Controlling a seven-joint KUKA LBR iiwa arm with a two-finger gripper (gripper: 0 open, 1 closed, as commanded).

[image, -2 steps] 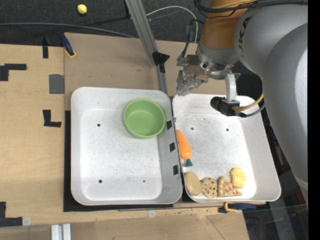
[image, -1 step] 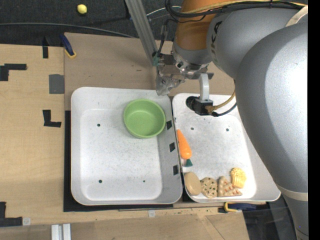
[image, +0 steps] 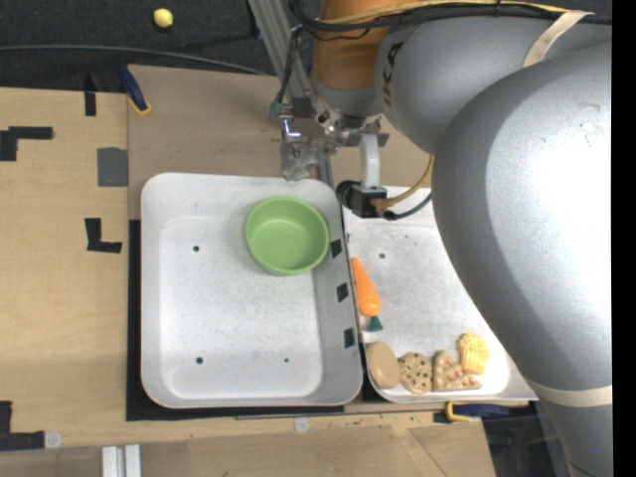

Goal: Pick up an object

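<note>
A green bowl [image: 287, 235] sits upright in the left white bin [image: 199, 366], near its far right corner. My gripper [image: 298, 159] hangs over the far rim of that bin, just behind the bowl and apart from it. Nothing shows in the gripper. In the right bin [image: 417, 266] an orange carrot [image: 366, 288] lies along the left wall. A tan oval piece [image: 383, 363], a chocolate-chip cookie [image: 416, 372], a pale ridged snack [image: 447, 373] and a yellow corn piece [image: 472, 352] line its near edge. The arm hides much of the right bin.
The big grey arm [image: 527, 197] covers the right side of the view. A small yellow ball [image: 163, 17] lies on the dark floor beyond the bench. Black tape marks [image: 99, 235] dot the wooden bench left of the bins.
</note>
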